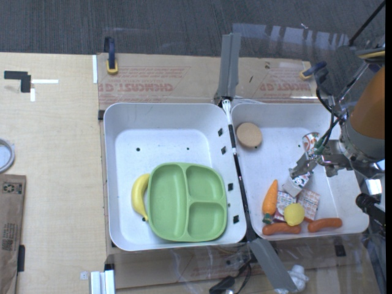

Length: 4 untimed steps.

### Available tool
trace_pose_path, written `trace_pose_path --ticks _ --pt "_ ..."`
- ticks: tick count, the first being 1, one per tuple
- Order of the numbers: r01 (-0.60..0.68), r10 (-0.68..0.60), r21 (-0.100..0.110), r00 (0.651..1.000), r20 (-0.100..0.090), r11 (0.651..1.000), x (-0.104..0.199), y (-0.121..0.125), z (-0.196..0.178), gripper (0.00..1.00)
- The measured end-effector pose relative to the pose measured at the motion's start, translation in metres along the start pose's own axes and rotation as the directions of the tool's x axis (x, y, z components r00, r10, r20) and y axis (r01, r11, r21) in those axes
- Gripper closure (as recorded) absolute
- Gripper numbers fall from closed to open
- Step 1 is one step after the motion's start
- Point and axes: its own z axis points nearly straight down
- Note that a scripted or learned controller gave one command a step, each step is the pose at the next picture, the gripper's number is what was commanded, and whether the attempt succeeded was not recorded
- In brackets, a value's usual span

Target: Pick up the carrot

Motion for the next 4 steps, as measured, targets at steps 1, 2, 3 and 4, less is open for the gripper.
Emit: trace_pose_path --ticks 1,2,3,4 --pt "0.049 -0.048 -0.042 0.999 0.015 0.998 0.019 0.012 0.090 0.00" --pt "0.095 -0.095 -0.046 0.995 0.018 0.994 0.015 0.018 0.098 0.00" --pt "0.129 -0.128 -0.041 0.992 0.023 0.991 0.022 0.022 0.103 0.00" --pt "0.129 -0.129 -0.002 0.992 0.002 0.992 0.048 0.045 0.018 0.00"
